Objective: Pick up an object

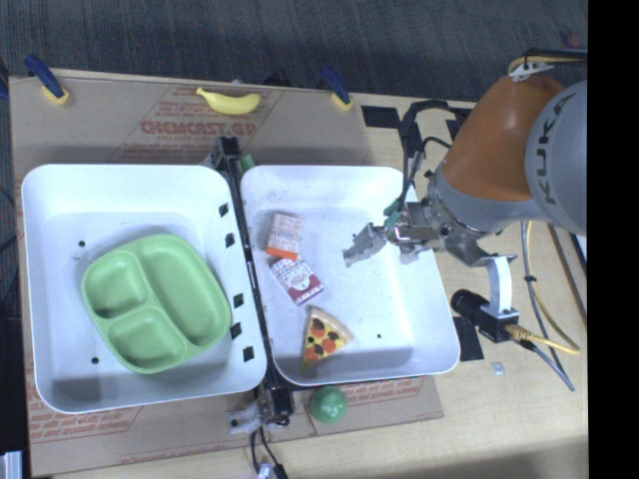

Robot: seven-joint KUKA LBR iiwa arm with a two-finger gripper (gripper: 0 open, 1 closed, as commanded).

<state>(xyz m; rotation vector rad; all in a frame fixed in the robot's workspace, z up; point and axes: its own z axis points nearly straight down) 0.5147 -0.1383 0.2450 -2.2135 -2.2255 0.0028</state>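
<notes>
The grey two-finger gripper (361, 246) is seen above the right shallow white bin (424, 347), its opening not discernible, while the small red-and-white carton (298, 280) lies at its eight o'clock, apart from it.

Hand (361, 246) above right bin (424, 342), beside cartons and pizza slice (322, 335).

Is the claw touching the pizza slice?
Apart. The camera view shows the claw up in the right bin, with bare white floor between it and the pizza slice near the front wall.
</notes>
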